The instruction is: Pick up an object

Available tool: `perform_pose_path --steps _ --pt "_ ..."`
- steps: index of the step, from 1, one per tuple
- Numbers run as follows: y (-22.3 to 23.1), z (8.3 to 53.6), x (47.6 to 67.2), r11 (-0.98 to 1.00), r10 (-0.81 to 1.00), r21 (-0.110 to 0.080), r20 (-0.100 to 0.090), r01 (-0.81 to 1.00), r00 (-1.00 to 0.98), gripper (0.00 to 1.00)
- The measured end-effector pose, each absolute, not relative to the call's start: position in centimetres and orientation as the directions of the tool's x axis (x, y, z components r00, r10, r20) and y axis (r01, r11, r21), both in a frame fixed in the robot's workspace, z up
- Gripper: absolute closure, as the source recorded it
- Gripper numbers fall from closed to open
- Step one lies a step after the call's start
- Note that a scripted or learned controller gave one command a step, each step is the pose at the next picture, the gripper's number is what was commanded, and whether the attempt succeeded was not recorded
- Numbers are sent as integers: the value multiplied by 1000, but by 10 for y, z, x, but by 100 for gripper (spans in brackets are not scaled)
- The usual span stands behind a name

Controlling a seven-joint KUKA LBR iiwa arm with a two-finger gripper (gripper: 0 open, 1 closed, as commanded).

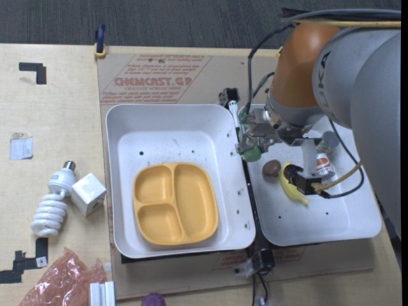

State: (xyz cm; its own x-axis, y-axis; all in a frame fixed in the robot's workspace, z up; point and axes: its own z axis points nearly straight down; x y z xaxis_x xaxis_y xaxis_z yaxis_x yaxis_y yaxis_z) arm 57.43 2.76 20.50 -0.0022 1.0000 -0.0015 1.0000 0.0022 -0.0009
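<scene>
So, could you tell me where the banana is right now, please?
The banana lies in the right bin, just right of a small brown round object and below the arm's wrist.

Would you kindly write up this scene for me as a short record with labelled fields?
left bin: holds a yellow divided plate
right bin: holds a banana, a brown round object, a small bottle
arm: reaching in over the right bin
end effector: low at the right bin's left edge, beside something green
held object: none visible between the fingers
bench, left of bins: light bulb, white cube, red mesh bag
</scene>
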Motion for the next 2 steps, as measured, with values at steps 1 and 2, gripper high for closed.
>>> perform_pose_path --steps 1,2 --pt "92 192 620 2 1000 -1 -2 1000 -2 100" --pt "128 198 611 2 1000 -1 -2 1000 -2 100"
